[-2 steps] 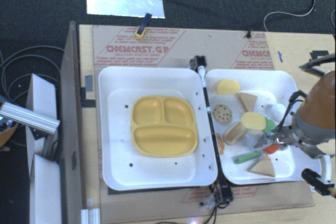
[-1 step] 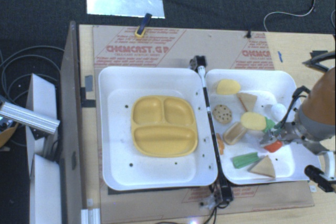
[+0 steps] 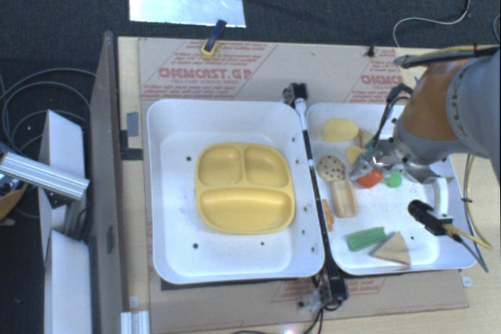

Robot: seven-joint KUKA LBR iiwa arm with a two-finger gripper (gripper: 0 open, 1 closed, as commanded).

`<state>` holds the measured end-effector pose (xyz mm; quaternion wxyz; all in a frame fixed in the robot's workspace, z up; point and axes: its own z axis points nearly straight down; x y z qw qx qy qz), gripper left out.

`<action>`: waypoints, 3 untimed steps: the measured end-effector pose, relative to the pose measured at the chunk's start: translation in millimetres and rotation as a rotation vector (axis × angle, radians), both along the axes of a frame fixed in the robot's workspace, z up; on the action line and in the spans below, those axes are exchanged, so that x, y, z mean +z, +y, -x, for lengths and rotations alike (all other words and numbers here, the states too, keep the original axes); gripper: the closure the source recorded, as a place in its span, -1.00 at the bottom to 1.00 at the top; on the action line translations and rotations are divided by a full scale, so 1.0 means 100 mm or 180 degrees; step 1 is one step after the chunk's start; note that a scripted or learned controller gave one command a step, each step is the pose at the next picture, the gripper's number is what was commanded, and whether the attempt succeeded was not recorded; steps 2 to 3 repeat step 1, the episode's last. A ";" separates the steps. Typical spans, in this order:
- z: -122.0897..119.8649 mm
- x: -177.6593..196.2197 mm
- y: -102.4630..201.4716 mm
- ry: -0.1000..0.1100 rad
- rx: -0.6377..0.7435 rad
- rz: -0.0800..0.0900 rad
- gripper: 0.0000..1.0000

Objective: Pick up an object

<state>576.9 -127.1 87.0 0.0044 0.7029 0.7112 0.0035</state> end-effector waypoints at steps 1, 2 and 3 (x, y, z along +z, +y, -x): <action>-0.05 1.04 0.73 -0.0003 0.0003 -0.0012 1.00; -0.05 1.04 0.73 -0.0003 0.0003 -0.0012 1.00; -0.05 1.04 0.73 -0.0003 0.0003 -0.0012 1.00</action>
